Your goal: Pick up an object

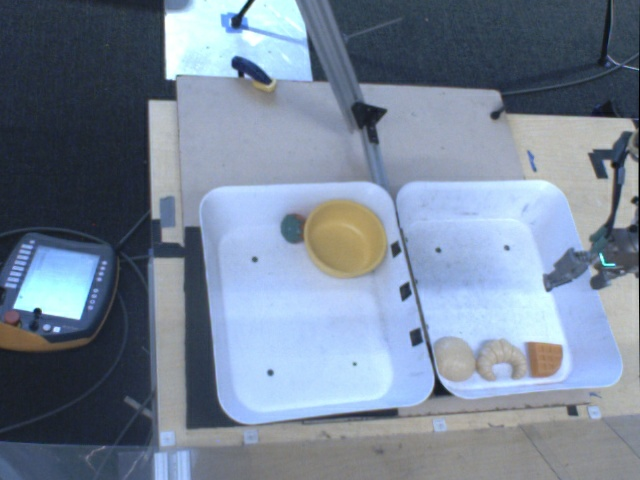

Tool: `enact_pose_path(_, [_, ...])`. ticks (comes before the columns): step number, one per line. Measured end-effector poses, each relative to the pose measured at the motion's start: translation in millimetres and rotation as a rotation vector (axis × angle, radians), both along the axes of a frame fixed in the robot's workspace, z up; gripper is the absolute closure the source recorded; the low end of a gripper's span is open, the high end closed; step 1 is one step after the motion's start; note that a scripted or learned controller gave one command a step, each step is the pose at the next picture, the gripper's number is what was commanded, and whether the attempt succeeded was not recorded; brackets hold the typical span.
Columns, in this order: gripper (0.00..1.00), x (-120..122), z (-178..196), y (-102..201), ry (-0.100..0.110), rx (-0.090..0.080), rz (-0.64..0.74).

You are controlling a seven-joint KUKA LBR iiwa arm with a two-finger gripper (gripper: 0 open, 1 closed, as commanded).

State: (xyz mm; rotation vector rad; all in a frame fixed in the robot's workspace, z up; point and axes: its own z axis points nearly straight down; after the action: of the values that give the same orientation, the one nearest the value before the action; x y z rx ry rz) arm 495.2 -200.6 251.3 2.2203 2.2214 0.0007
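Gripper [568,268] hung over the right bin's [520,200] right edge; finger state could not be determined. Bun [453,358], croissant [502,359] and orange block [544,358] lined its near edge.

Bench [330,128]: light wood surface with a tan board laid across its rear portion. Two shallow white bins rest directly on it, side by side and touching: left bin [300,368], right bin [480,208]. A blue-and-yellow clamp [253,72] sits at the board's rear left edge. Black tape strips [190,318] run beside the left bin.
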Motion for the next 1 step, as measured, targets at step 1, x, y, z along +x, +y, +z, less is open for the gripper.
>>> enact_pose_path(1, [0.0, 0.0, 0.0, 0.0, 0.0, 0.0, 0.0])
